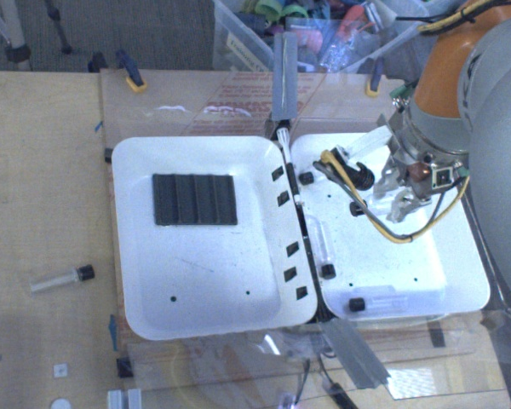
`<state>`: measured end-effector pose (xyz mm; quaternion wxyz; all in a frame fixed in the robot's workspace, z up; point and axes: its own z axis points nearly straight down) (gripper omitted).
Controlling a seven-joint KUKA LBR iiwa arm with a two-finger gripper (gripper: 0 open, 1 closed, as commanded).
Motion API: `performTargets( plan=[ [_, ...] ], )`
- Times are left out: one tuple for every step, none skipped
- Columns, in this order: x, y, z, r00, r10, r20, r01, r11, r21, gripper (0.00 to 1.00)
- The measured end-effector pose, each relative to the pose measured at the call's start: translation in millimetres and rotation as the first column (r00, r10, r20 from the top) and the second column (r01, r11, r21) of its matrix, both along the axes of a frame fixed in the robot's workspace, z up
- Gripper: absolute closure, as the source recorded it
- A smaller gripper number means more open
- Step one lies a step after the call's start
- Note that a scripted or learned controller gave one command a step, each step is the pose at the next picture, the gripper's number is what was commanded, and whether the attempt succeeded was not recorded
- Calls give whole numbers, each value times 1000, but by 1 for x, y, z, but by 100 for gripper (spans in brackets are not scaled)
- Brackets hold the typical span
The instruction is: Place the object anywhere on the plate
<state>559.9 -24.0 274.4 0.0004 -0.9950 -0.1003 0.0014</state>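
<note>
**A:** From the camera above the bench, we see the arm (485,83) reaching in from the right. Its grey body and orange band fill the upper right corner, and the wrist bends down over the right bin (460,292).

**B:** We agree. The gripper (398,196) hangs above the middle of that bin, towards its far side. A yellow cable (383,228) loops beneath it and runs up to a black fitting on its left.

**A:** Is the claw open or closed?

**B:** We cannot tell. The wrist, the cable and the glare on the white floor blur it, and we see nothing plainly caught in it.

**A:** Then the bins. In the left bin (136,309) we see the plate (195,199), a dark ribbed slab lying flat in the far half.

**B:** In the right bin a clear tube (318,239) with a black cap lies close to the dividing wall. A second clear tube (387,300), also with a dark end, lies along the near wall.

**A:** Which of those is the object to be placed?

**B:** We cannot say. Both lie on the floor of the right bin, apart from the gripper and well apart from the plate.

**A:** Small black clips (291,250) sit in a row along the wall between the bins.

**B:** Out on the bench (34,186), left of both bins, lies a third capped tube (61,279). Behind the bins stands a clear crate (324,15) of coloured odds and ends.
</note>
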Motion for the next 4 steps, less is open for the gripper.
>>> performTargets(
  plan=[
    [69, 50, 141, 993, 115, 5, -115, 993, -1, 100],
    [47, 126, 40, 994, 114, 2, -114, 994, -1, 100],
    [-75, 178, 43, 1000, 22, 3, -22, 1000, -2, 100],
    [-3, 215, 160, 982, 191, 5, -191, 982, -2, 100]
  ],
)
